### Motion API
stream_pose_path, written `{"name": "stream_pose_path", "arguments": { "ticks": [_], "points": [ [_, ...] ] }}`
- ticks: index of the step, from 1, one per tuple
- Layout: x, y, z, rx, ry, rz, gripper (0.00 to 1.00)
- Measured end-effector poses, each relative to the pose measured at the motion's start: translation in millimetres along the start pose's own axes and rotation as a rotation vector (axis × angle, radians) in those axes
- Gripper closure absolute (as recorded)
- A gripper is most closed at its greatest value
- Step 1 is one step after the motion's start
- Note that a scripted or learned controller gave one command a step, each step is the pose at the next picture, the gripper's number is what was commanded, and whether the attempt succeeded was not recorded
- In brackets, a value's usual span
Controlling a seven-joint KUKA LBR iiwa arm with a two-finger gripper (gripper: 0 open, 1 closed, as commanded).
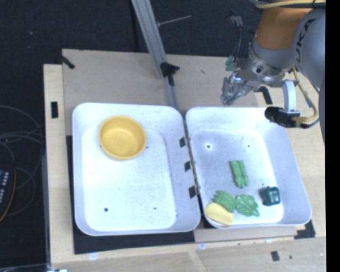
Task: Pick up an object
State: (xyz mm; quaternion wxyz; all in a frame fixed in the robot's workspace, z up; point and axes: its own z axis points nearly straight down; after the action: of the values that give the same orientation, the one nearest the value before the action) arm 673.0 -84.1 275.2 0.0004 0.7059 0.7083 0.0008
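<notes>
The gripper (233, 93) hangs above the bench just past the far rim of the right bin (283, 146), with nothing seen between its fingers; whether they are open or closed cannot be told. A yellow bowl (122, 137) sits in the far part of the left bin (90, 169). In the right bin's near end lie a green stalk (238, 173), two leafy green pieces (236, 202), a yellow piece (219, 213) at the near rim, and a dark green block (270, 195).
</notes>
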Motion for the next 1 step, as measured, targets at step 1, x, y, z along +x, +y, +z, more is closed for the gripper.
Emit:
{"name": "stream_pose_path", "arguments": {
  "ticks": [1],
  "points": [
    [57.1,-11.8,5.3,0.001,0.0,0.0,1.0]
  ]
}}
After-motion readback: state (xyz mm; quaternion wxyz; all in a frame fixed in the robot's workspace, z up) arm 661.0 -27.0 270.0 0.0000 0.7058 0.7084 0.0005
